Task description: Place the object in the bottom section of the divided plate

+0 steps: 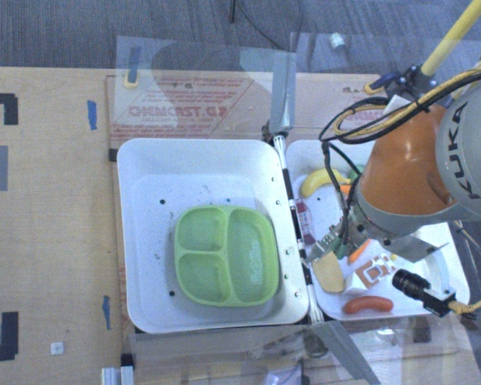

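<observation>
Plate (225,256): light green, three sections, lying in left bin (144,183).

Your gripper (337,243) low in right bin (453,255), tan food piece (330,275) just below fingers, green divided plate (224,255) well left in left bin (144,183)

Smooth glossy green plastic divided plate (225,256), matt white plastic bins (199,160), wood-look bench (48,215)

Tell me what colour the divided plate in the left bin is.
Light green: the divided plate shows plainly in the camera view.
</observation>
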Tool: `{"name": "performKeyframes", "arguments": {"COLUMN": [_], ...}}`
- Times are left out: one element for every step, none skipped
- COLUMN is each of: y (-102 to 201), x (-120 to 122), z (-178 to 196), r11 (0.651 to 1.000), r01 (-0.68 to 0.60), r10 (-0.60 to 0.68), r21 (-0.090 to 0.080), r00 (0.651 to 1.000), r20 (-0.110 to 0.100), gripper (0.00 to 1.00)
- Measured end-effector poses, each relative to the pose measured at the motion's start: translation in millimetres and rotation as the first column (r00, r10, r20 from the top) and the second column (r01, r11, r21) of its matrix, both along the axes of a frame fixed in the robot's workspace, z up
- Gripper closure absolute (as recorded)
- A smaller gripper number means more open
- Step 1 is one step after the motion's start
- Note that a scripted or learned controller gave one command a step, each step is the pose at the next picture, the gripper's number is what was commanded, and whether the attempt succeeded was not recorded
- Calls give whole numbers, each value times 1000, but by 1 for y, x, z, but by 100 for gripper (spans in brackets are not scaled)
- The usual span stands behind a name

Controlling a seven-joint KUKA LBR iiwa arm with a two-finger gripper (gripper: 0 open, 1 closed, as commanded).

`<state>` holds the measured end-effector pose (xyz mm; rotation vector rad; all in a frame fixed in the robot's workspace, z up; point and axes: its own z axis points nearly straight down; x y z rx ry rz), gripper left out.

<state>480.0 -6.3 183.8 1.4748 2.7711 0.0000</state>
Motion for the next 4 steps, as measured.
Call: {"name": "performKeyframes", "arguments": {"y": [20, 88, 106, 109], "x": [3, -1, 3, 28], "z": [-15, -1, -92, -92], "r11": [998, 942, 941, 992], "r01": [-57, 336, 337, 129], "r10": [57, -336, -338, -129], "r21": [-12, 0, 10, 5], "r00": [998, 942, 941, 992], "r20": [13, -2, 9, 14], "gripper": [100, 100, 100, 100]}}
